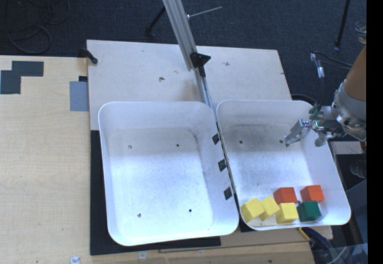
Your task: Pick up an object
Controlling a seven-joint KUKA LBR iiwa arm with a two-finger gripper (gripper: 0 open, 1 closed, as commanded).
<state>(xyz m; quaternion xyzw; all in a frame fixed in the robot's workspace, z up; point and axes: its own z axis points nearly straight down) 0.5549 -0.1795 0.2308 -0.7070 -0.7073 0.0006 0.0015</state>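
1. Over the right bin (335, 167), near its far right rim, the gripper (294, 135) hovers with nothing between its fingers; how wide they stand I cannot tell.
2. At that bin's near corner sits the cluster of blocks (286, 204): yellow, orange, green; it lies toward the near rim from the gripper, well apart.

one fixed cam above bench, angled down on both bins (161, 113), mid range.
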